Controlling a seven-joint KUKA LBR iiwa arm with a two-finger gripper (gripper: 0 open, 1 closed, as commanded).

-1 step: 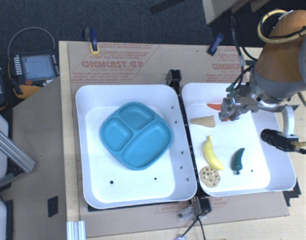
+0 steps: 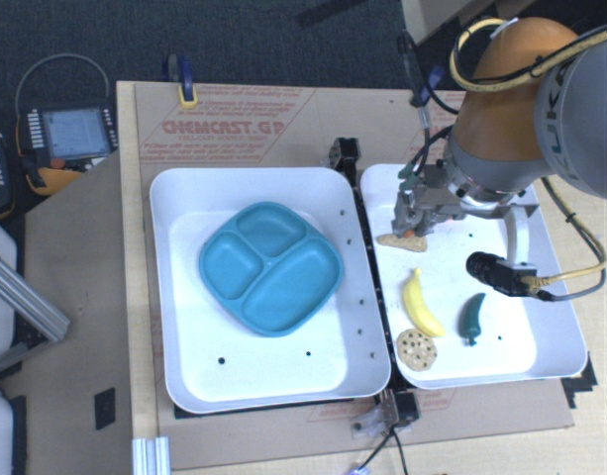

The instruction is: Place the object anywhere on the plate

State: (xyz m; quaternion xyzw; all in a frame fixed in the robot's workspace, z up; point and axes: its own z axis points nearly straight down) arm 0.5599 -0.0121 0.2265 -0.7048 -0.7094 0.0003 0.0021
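The grey arm [image 2: 541,117] with its orange band reaches in over the right bin [image 2: 551,354]. In the left bin [image 2: 174,265] lies the blue three-compartment plate [image 2: 271,266], nothing on it. The gripper [image 2: 414,228] is lowered at the right bin's upper left, directly above a flat tan food piece [image 2: 402,241] on the bin floor; whether it grips the piece, or how wide it stands, cannot be told. Below lie a yellow banana [image 2: 421,305], a green pepper-like toy [image 2: 471,319] near it, and a round speckled cookie [image 2: 416,348] just beside the banana's lower end.
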